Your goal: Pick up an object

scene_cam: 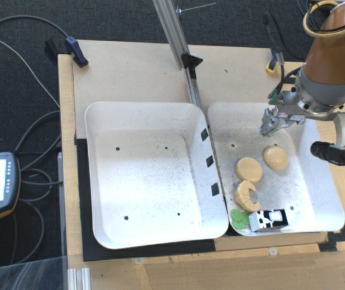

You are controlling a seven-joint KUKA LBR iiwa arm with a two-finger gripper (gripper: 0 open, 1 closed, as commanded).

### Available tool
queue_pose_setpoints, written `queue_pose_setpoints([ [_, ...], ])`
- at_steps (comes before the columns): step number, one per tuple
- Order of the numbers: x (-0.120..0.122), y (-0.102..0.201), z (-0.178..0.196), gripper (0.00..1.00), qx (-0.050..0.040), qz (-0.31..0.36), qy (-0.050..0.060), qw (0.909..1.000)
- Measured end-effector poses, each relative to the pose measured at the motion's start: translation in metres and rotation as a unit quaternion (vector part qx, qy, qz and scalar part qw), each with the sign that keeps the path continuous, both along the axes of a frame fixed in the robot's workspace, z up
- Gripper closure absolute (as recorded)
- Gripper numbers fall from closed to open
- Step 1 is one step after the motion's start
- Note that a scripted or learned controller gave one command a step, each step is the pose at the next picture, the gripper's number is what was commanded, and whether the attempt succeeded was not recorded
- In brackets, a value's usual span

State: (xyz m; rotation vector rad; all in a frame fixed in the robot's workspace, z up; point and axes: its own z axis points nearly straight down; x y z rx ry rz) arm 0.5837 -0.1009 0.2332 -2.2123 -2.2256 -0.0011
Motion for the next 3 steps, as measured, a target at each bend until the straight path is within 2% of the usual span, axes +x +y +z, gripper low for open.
queue_pose_setpoints([
  [1,-0.023,0.051,0.008,1.00,0.0004,0.000,0.000,1.0000],
  [2,-0.031,0.103,0.014,1.00,0.0003,0.001,0.000,1.0000],
  [3,-0.056,0.151,0.002,1.00,0.0001,0.000,0.002,1.0000],
])
